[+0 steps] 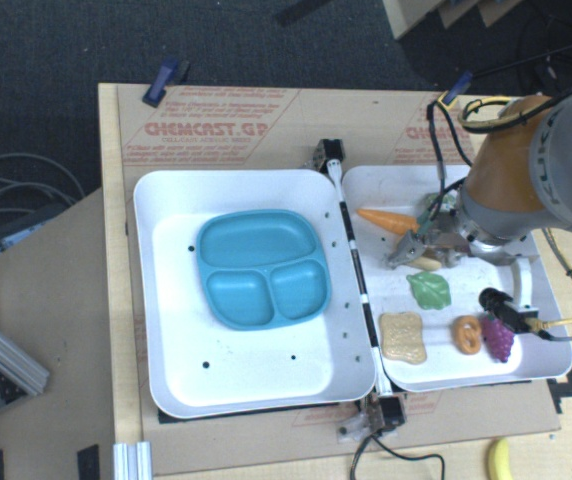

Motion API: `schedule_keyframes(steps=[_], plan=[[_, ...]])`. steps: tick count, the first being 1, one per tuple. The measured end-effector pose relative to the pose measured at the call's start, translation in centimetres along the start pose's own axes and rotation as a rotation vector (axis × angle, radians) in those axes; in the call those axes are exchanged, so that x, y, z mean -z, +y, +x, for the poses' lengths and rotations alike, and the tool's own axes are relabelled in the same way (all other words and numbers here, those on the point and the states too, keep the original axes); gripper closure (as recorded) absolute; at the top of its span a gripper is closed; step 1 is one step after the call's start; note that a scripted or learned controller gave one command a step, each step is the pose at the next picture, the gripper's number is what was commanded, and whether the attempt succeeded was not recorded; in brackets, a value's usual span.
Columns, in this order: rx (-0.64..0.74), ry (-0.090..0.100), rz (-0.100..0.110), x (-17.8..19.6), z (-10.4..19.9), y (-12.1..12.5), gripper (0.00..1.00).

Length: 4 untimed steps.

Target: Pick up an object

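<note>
Looking down from my remote seat, I see the bench [216, 128] carrying two white bins side by side. My left bin [166, 368] holds a blue divided plate [262, 268], lying flat near its middle. My arm [526, 168], grey with its orange band, reaches in from the right over the right bin [556, 363]. The gripper [424, 250] sits low in that bin's upper half, just beside an orange carrot [388, 220] and directly over a pale object I cannot identify; I cannot tell how its claw is set, since the view is too cluttered there.

Smaller items lie in the right bin toward its near edge: a tan bread slice [403, 337], a green leafy piece [430, 289] just below the gripper, a purple grape bunch [500, 340], and a small orange item [468, 334] touching the grapes' left side. Nothing is visibly lifted.
</note>
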<state>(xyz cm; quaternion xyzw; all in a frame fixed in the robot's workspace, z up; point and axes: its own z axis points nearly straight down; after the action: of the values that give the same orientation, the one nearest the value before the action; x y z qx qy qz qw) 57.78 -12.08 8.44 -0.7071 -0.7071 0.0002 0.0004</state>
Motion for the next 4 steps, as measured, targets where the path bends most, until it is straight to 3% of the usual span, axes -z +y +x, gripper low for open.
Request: schedule_keyframes(steps=[1,2,3,4], plan=[[-0.001,0.000,0.000,0.1,2.1,-7.1,0.00],[-0.002,-0.002,-0.004,1.1,2.1,-7.0,1.00],[-0.002,-0.002,-0.004,1.1,2.1,-7.0,0.00],[-0.001,-0.001,-0.003,0.0,1.1,-6.3,0.00]])
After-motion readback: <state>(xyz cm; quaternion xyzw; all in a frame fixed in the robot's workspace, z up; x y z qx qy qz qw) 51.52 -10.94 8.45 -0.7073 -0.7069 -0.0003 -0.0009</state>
